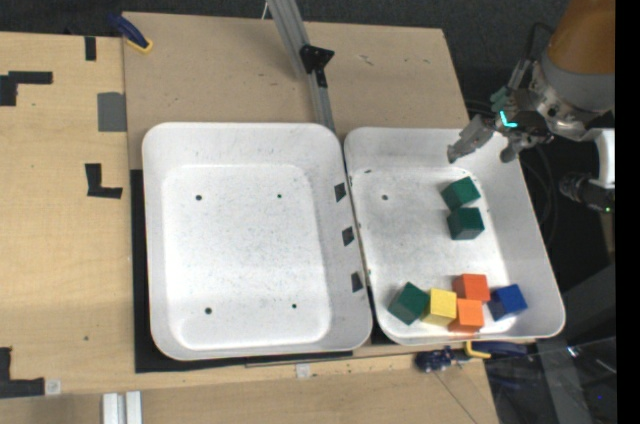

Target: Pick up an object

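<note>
My gripper hangs over the back right corner of the right bin, its two grey fingers spread apart with nothing between them. Two dark green blocks lie just below it, one touching the other. Along the bin's front edge sits a cluster: a green block, a yellow block, two orange blocks and a blue block.
The left bin adjoins the right one. A slanted metal pole with a black clamp rises behind the bins. The wooden bench surrounds both bins; blue clips sit at the front edge and far left.
</note>
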